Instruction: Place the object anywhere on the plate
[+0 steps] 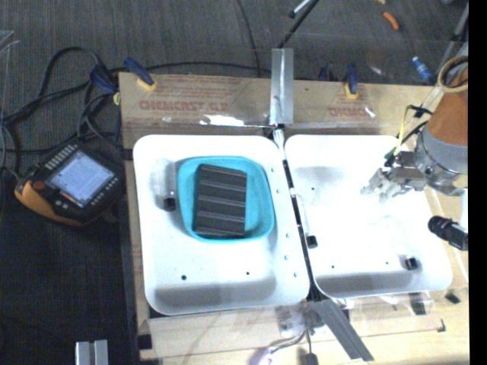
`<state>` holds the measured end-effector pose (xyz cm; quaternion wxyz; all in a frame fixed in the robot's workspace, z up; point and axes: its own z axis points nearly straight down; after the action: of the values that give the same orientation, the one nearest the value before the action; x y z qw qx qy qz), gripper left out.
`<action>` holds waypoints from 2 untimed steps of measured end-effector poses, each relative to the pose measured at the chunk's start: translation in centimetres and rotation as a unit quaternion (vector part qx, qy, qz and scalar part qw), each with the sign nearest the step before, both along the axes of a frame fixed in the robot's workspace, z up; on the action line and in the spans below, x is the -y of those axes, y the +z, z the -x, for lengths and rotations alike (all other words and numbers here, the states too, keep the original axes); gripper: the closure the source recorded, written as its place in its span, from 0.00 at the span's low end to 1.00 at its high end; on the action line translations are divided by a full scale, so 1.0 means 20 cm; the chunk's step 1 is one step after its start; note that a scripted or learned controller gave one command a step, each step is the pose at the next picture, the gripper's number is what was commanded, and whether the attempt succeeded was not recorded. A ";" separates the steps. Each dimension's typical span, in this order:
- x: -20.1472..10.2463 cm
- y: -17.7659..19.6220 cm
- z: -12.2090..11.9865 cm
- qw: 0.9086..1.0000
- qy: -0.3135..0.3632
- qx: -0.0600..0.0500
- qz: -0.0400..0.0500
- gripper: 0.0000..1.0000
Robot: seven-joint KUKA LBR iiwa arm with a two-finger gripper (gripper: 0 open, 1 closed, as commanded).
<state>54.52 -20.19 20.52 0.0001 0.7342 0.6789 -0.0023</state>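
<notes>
A blue plate (261, 201) lies in the left bin (213, 287). A dark grey ridged block (221, 199) rests flat on the plate, covering most of its middle. My gripper (383, 183) hangs over the right bin (358, 272), towards its right side, well apart from the plate and the block. Nothing shows in the gripper, and it is too blurred to read its state. The arm's orange band (450, 120) sits above it at the view's right edge.
A pale translucent item (160, 176) and a small black piece (169, 201) lie just left of the plate. Another small black piece (411, 263) sits in the right bin's near corner. A metal post (281, 82) stands behind the bins, and a pendant (76, 181) lies at far left.
</notes>
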 end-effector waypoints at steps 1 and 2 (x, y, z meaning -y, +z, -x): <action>0.00 0.00 0.00 1.000 0.000 0.000 0.000 0.00; 0.05 -0.21 0.22 1.000 -0.006 0.000 -0.001 0.00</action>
<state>50.10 -21.11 16.28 -0.0009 0.7384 0.6744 -0.0015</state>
